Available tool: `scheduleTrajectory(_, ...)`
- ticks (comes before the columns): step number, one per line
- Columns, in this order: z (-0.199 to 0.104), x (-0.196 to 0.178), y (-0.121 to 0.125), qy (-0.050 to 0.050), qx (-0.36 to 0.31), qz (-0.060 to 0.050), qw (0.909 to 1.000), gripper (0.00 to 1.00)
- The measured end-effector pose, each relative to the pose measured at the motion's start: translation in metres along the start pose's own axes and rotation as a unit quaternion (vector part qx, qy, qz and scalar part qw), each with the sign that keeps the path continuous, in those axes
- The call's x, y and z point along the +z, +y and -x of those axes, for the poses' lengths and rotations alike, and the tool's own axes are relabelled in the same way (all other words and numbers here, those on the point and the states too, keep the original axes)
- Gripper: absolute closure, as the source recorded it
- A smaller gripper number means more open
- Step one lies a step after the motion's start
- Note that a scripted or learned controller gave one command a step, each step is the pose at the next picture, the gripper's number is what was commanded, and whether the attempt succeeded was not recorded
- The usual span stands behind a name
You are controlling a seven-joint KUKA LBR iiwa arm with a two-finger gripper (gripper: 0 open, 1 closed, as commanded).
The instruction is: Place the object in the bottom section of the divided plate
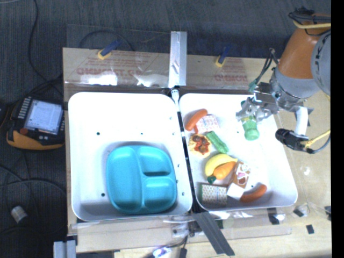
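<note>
The teal divided plate (141,179) lies in the left bin (86,117), toward the front; it has one large section on the left and two smaller ones on the right. My gripper (251,113) hovers over the far right part of the right bin (279,160). A small green bottle-shaped object (250,130) hangs from the gripper, its top end between the fingers. The gripper is shut on it, well to the right of the plate.
The right bin holds a sausage (195,118), a packet (208,123), a green vegetable (217,141), a banana (216,162), a carrot (224,171), a small carton (242,176), a green box (214,193) and another sausage (253,193). A metal divider (183,144) separates the bins.
</note>
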State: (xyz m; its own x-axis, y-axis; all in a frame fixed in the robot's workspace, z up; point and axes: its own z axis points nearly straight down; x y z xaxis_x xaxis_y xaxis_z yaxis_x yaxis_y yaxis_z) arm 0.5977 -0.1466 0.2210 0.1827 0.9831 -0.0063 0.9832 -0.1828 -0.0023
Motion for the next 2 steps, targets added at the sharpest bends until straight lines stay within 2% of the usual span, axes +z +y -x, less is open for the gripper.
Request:
scheduleTrajectory(1, -0.091, 0.038, -0.046, 0.004, -0.164, 0.0, 0.9864, 1.0)
scheduleTrajectory(2, -0.157, 0.038, -0.098, 0.003, -0.201, 0.0, 0.9795, 1.0)
